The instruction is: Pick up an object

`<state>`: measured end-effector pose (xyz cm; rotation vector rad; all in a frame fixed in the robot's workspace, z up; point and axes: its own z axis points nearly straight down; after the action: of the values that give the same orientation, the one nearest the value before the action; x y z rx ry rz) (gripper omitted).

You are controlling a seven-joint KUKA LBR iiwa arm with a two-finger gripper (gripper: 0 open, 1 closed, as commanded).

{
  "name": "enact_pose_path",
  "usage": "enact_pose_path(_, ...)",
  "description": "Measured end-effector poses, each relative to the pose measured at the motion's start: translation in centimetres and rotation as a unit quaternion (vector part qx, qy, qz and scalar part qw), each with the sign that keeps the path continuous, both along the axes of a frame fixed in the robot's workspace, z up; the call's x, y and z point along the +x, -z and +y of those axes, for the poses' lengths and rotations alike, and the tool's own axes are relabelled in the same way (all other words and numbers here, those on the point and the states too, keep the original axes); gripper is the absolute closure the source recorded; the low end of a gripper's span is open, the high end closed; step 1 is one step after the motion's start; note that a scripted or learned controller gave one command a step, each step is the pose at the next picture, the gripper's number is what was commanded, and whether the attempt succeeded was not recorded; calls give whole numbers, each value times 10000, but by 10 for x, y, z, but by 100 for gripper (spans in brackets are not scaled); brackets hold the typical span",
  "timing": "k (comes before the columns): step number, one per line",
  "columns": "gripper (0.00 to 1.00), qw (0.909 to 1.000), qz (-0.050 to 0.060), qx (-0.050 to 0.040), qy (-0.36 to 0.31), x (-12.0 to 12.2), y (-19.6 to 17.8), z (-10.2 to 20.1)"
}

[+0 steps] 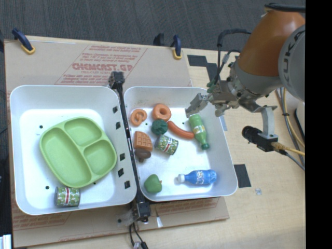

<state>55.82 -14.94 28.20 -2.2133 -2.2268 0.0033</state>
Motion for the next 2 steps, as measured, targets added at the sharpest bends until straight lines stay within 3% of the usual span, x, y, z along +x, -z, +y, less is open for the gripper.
enact_pose_path(1, 0, 10000, 13, 0, -2, -31, 125, -48)
enact_pose_path(2, 0, 10000, 5, -2, -13, 37, 191, -13)
